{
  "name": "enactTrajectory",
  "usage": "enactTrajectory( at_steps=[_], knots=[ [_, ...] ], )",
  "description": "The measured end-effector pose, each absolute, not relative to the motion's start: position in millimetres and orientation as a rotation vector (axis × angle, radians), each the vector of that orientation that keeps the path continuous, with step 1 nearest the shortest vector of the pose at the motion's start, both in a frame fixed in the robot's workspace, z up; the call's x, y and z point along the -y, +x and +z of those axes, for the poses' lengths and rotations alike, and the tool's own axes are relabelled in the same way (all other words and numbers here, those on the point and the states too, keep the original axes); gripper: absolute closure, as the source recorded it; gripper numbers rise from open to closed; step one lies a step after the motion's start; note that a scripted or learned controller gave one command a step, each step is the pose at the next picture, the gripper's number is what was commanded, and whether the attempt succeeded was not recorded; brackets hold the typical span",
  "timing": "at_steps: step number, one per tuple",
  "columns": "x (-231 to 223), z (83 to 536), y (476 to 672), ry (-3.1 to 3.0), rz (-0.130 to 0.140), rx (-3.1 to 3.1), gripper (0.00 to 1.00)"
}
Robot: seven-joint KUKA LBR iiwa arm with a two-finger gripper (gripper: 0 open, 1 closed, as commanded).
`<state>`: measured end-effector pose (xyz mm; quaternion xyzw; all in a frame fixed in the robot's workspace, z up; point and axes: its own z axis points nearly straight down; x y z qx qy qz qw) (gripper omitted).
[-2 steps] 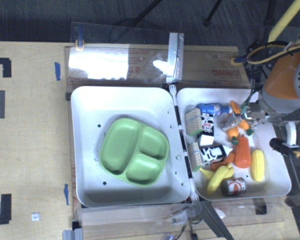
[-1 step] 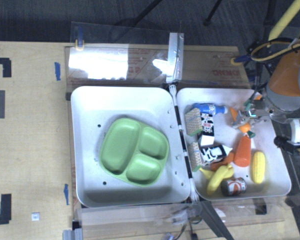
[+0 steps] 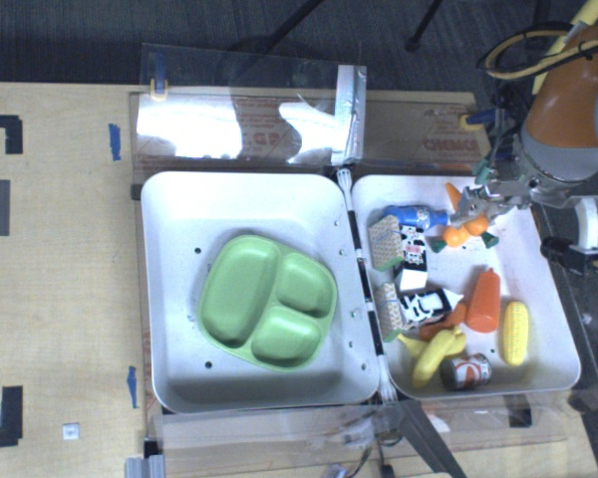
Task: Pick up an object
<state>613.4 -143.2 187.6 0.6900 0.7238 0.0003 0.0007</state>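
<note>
At the back right corner of the right bin (image 3: 563,352), the end effector (image 3: 475,199) hangs low over the white floor, reached in from the right on the grey arm (image 3: 568,108) with its orange band. How far apart it stands cannot be told: the metal parts at its tip blur together, and nothing can be seen clamped in it. It sits just beside, perhaps touching, a small orange piece (image 3: 460,233) with a bit of green at its edge, which lies right under the tip.

The rest of the clutter is spread through the same bin. A blue object (image 3: 411,215) lies just left of the orange piece, near a woven tan pad (image 3: 384,242) against the bin's left wall. Below these are black-and-white printed packets (image 3: 420,302), and a second tan pad (image 3: 389,310) beside them. An orange-red bottle-like item (image 3: 483,300) stands out in the middle right, with an ear of yellow corn (image 3: 515,332) just beside it on the right. A yellow banana (image 3: 437,353) lies near the front, touching a small red and white can (image 3: 467,370).

The left bin (image 3: 169,297) holds a green divided tray (image 3: 267,299) with three compartments, lying slightly askew. Both bins rest on the pale wooden worktop (image 3: 50,297).
</note>
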Motion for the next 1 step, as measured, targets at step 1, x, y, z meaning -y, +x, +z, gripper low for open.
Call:
enactTrajectory(
  at_steps=[1],
  knots=[
    [208.2,232.1,647.1,1.93,0.002,-2.47,1.0]
  ],
)
